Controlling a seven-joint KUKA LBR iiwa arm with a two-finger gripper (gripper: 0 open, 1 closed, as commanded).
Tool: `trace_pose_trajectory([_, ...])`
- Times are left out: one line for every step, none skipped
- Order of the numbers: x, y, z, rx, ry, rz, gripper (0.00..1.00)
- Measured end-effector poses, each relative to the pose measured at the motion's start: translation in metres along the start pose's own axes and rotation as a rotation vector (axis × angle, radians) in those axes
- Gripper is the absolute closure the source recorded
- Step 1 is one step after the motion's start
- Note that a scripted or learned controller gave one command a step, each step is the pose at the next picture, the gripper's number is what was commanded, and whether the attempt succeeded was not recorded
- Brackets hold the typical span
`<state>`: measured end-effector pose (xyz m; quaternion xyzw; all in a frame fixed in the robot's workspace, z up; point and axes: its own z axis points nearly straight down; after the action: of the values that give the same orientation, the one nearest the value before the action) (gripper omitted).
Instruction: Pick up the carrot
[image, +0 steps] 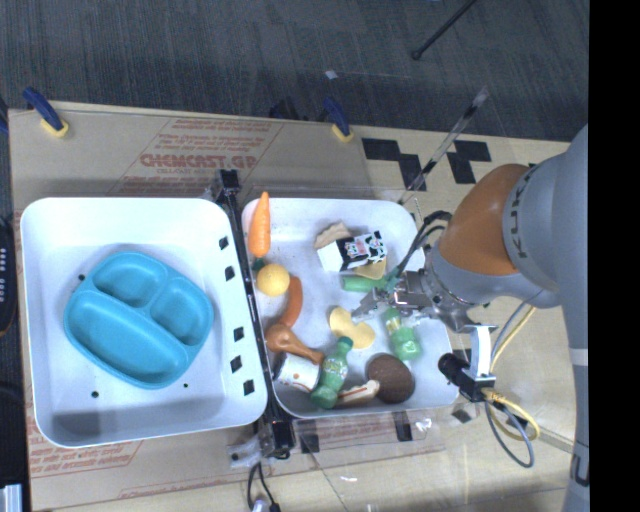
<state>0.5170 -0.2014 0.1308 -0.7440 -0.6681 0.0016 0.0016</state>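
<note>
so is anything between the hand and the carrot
Yes. The hand sits mid-right in the right bin; the carrot lies at its top-left edge. The milk carton and yellow lemon lie roughly between.

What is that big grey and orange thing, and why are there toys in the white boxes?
It is a robot arm, and a program moves it. One camera looks down from above, and the arm reaches in from the right side of the picture. At its end is a gripper with two fingers, a bit like a hand. It is low over the right bin, in among the toys, and I cannot tell whether it is open or shut.

That bin holds toy food: a carrot at the top left corner, a yellow ball, a green bottle, a brown round thing and a small black and white box. The left bin holds a blue tray with sections.

The robot should pick up the carrot. The carrot lies by itself, away from the gripper.
</note>
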Motion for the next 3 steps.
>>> trace_pose_trajectory([0.066, 0.012, 0.007, 0.004, 0.002, 0.047, 0.0])
trace_pose_trajectory([0.026, -0.006, 0.03, 0.003, 0.006, 0.011, 0.0])
trace_pose_trajectory([0.08, 0.027, 0.039, 0.003, 0.001, 0.129, 0.0])
